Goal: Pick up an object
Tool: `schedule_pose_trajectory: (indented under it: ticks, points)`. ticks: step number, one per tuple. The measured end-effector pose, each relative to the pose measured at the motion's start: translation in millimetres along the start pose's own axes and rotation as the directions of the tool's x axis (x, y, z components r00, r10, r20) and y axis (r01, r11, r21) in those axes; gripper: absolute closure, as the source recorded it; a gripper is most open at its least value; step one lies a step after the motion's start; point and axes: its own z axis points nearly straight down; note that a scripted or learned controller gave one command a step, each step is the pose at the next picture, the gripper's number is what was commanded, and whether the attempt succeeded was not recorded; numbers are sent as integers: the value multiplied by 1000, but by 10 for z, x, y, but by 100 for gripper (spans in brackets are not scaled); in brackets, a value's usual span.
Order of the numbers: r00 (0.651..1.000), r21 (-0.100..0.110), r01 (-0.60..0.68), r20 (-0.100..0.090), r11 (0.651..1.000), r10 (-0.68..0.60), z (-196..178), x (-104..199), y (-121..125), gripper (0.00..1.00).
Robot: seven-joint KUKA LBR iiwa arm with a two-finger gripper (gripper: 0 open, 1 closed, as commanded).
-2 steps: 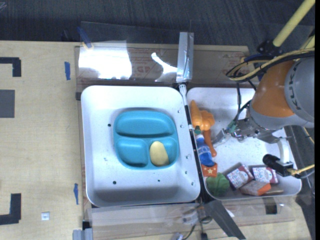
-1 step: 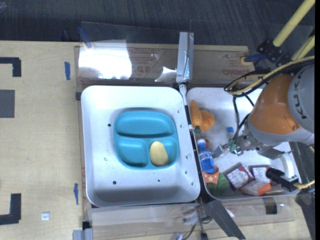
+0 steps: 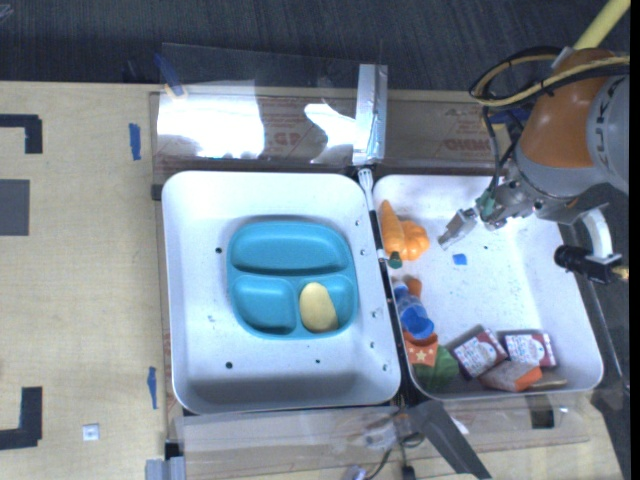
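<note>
My gripper (image 3: 462,225) hangs over the back part of the right bin (image 3: 560,298), reaching in from the right under the orange wrist band. It is to the right of an orange toy vegetable (image 3: 403,236) and just above a small blue chip (image 3: 459,260), apart from both. I see no object carried with it. Along the bin's left wall lie a blue bottle-like item (image 3: 412,315) and an orange and green toy (image 3: 432,361). Two dark red packets (image 3: 477,352) (image 3: 528,348) rest at the front.
The left bin (image 3: 190,298) holds a blue divided tray (image 3: 290,268) with a yellow oval object (image 3: 318,307) in its front right compartment. A clear plastic panel (image 3: 260,118) and a metal post (image 3: 370,108) stand behind the bins. Cables loop above the arm.
</note>
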Motion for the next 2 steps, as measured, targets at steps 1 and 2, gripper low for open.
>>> schedule_pose_trajectory:
  ticks: [1, 2]
  points:
    - [994, 0, 105, -2, 994, -105, 530, -129, 6, 0]
    - [995, -6, 105, 3, 994, -105, 422, -142, 32, 100]
